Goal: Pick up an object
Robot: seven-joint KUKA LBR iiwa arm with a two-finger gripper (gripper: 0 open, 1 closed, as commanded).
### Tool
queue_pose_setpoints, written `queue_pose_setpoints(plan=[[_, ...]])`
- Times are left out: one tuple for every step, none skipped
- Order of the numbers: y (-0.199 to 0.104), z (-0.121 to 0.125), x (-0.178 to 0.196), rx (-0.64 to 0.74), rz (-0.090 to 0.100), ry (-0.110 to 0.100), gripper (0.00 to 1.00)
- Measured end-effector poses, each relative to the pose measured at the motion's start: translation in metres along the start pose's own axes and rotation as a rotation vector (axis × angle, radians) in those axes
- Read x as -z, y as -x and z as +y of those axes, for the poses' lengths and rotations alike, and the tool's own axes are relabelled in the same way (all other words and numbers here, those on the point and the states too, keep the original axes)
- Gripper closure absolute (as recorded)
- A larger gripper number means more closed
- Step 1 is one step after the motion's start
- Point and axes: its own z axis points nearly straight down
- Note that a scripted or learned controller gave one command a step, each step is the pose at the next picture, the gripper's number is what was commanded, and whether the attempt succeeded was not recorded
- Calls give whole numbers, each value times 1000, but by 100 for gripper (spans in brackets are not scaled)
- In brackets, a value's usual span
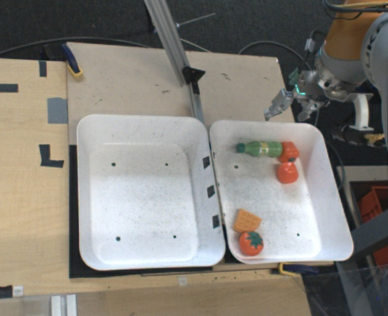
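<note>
Green bottle (pixel 260 149) in right bin (pixel 325 196), below-left of end effector (pixel 289 105); end effector spread wide, holding nothing.

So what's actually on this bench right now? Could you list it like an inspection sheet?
Surface: two white bins, left bin and right bin, on a wooden bench.
Job's things: in the right bin, green bottle, two red pieces, waffle-like piece, tomato.
Clutter: tape marks on the bench.
Grippers: gripper above the right bin's far edge, holding nothing.
Cables: black cable behind the bench.
Surroundings: metal pole.
</note>
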Motion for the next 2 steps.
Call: queue_pose_setpoints(plan=[[9, 2, -55, -2, 0, -5, 0], [4, 4, -119, 0, 1, -6, 0]])
